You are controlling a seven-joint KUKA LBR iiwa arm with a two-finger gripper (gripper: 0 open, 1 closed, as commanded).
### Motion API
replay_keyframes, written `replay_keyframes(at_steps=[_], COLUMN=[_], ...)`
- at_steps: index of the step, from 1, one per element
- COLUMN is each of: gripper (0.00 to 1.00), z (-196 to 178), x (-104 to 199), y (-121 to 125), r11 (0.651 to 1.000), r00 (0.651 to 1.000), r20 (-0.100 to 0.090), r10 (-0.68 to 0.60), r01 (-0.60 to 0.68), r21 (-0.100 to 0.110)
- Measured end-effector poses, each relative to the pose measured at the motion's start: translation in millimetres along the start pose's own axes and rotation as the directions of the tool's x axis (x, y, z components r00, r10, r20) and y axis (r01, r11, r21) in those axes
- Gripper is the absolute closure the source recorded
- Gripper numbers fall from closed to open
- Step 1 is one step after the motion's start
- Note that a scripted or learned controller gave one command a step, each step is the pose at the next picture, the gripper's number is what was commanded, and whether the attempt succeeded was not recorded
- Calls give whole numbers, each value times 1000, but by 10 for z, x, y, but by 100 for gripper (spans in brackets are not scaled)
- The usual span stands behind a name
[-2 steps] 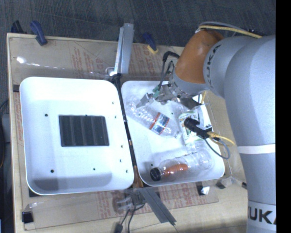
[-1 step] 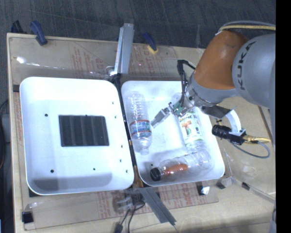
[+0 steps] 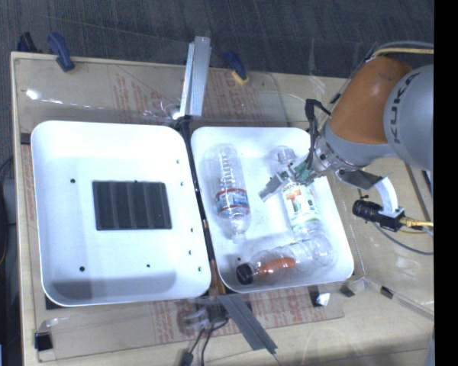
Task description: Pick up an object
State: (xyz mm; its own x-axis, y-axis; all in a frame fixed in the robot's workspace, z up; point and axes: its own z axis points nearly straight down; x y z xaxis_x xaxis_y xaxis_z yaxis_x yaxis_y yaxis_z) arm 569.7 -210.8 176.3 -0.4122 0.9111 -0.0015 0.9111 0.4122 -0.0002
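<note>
Tool point(image 3: 278, 183) low in right bin point(image 3: 206, 139), open or closed impossible to tell. Directly beside it, orange-labelled bottle point(image 3: 300, 204), likeliest target. Further left, blue-labelled bottle point(image 3: 230, 191); nearer the camera, dark-capped bottle point(image 3: 278, 263). Risk: smooth round plastic rolling or slipping aside under an off-centre pinch, leaving nothing grasped.

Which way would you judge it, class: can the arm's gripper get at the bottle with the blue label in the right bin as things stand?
Probably yes. The bottle with the blue label lies alone on the left of the right bin, nothing on top of it. The gripper is just beside it, over the same bin, with bare floor between them.
</note>
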Motion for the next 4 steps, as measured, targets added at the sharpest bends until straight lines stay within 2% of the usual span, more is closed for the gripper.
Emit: replay_keyframes(at_steps=[1, 2, 3, 4], gripper=[0, 0, 0, 0], z=[416, 287, 845, 253], x=[-85, 249, 614, 517], y=[234, 609, 487, 550], r11=[994, 1000, 995, 906], r00=[994, 1000, 995, 906], r20=[0, -1, -2, 2], r10=[-108, -31, -95, -424], r01=[108, 31, 95, 424], r21=[-1, 1, 1, -2])
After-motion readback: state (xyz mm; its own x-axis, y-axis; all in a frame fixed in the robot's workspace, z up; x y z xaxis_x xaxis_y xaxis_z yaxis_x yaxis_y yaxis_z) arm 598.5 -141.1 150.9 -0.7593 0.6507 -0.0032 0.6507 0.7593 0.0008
